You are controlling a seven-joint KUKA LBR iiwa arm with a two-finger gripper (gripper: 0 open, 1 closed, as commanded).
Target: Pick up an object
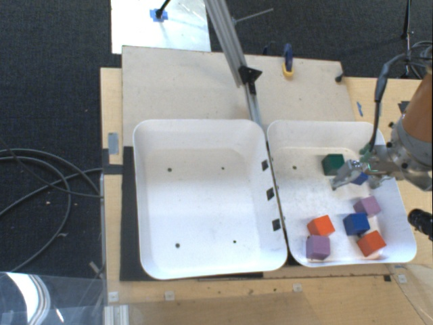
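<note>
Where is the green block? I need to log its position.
The green block sits in the right bin, toward its far side, just left of the gripper and apart from the other blocks nearer the front.

- Bright, even light from overhead.
- Mild glare across both white bins [203, 141].
- Soft, short shadows under the blocks [321, 225].
- Slightly soft focus; dark floor [54, 59] underexposed.

arm comes in from the right edge, wrist angled down and left, gripper [350, 173] hanging low on the right side, roughly mid-depth.
</note>
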